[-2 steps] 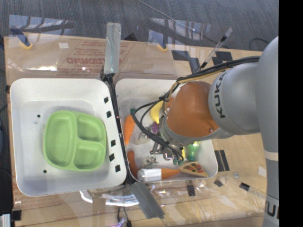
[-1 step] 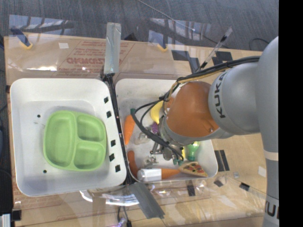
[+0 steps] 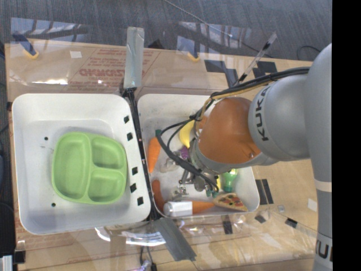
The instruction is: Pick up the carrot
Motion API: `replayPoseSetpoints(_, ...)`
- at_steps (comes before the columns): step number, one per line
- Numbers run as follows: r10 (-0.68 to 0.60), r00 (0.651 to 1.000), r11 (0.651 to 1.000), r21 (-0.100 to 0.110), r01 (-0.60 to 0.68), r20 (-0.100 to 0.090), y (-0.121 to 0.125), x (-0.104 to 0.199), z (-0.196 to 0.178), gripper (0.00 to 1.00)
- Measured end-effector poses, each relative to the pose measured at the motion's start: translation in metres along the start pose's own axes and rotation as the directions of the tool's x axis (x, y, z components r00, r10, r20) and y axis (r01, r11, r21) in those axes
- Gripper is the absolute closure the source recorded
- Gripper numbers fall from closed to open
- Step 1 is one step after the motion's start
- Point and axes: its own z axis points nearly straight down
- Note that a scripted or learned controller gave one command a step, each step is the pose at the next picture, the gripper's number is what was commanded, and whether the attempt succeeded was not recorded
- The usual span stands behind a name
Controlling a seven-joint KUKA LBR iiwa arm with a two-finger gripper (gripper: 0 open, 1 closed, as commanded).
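While the arm (image 3: 271, 123) reaches over the right bin (image 3: 169, 103), the gripper (image 3: 194, 182) sits low inside it; whether it is wide or narrow cannot be told. The carrot (image 3: 153, 154) lies just left of the gripper, along the bin's left wall, apart from it. Farther left, the green divided plate (image 3: 89, 167) rests in the left bin (image 3: 34, 112).

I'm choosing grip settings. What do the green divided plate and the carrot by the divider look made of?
Green plate: likely moulded plastic; uniform colour, soft sheen, rounded compartments. Carrot: probably plastic toy food; even, smooth orange surface, though real cannot be ruled out.
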Motion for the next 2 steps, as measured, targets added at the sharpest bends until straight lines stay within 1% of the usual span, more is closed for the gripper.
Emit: replayPoseSetpoints(2,0.0,1.0,1.0,0.0,0.0,0.0,0.0,0.0,0.0,0.0)
